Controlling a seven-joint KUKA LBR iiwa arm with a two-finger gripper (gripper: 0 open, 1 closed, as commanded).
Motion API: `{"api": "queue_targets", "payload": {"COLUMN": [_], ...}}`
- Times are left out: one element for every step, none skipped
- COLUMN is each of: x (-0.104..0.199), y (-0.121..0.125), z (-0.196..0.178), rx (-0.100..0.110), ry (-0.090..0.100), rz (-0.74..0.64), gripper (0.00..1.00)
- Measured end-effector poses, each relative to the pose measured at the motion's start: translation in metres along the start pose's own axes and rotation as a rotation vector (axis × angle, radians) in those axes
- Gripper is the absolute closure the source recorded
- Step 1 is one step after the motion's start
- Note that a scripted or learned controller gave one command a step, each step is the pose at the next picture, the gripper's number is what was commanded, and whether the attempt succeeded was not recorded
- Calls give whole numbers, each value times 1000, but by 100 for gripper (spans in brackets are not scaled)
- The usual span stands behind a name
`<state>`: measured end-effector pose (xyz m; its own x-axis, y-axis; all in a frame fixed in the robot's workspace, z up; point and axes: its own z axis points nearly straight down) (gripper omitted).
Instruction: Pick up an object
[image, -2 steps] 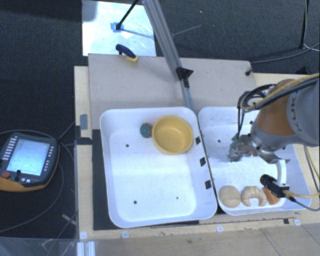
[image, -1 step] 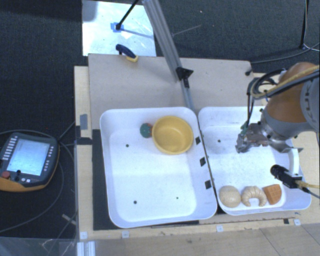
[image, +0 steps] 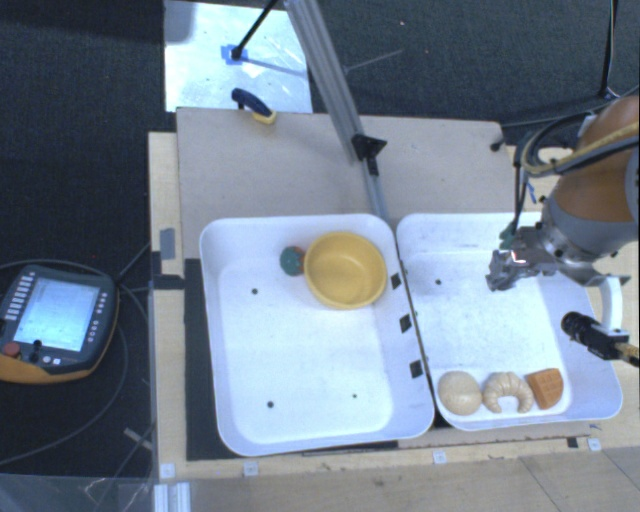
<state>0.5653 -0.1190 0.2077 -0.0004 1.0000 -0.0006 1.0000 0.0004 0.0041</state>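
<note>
gripper (image: 507, 268) hovers upper right of frame over right bin (image: 480, 330); fingers' state cannot tell. bun (image: 460, 392), croissant (image: 508, 391), toast (image: 546, 387) along bin's lower edge.

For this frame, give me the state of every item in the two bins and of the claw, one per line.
Yellow bowl: upright, in the left bin, near its back edge.
Green ball: resting against the bowl's left side.
Round bun: lying at the right bin's front edge.
Croissant: lying beside the bun.
Orange block: lying beside the croissant.
Claw: above the right bin, holding nothing visible.
</note>
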Motion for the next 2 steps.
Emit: {"api": "queue_targets", "payload": {"x": [0,47], "y": [1,-17], "z": [-21,-12], "rx": [2,4], "ry": [0,1], "rz": [0,-3], "gripper": [100,100]}}
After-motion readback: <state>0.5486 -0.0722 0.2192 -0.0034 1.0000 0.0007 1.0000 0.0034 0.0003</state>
